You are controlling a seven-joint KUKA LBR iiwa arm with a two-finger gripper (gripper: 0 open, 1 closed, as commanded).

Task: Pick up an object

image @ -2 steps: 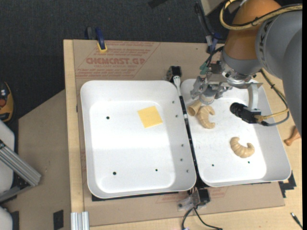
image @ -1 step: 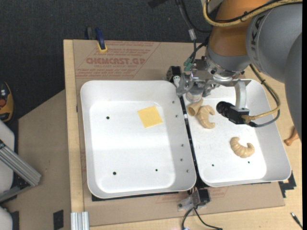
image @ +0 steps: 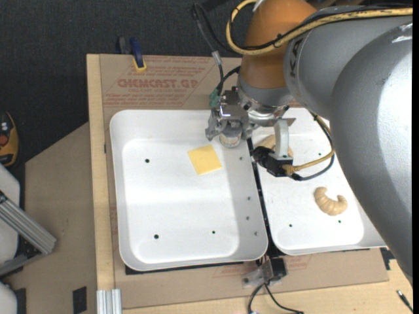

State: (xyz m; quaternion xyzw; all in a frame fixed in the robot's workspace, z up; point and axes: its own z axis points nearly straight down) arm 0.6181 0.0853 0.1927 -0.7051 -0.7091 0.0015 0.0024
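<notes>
A flat yellow square piece (image: 205, 159) lies in the left bin (image: 137, 195), toward its upper right. A tan croissant-shaped object (image: 330, 201) rests in the right bin (image: 308, 231). My gripper (image: 229, 133) hangs under the orange-banded wrist over the left bin's upper right corner, just above and to the right of the yellow piece. A pale roundish shape shows right under the gripper; I cannot make out what it is or whether it is held.
The grey arm (image: 353, 77) covers the upper right of the view and part of the right bin. A black cable loops over the divide between the bins (image: 281, 165). Brown cardboard (image: 163, 77) lies under both bins.
</notes>
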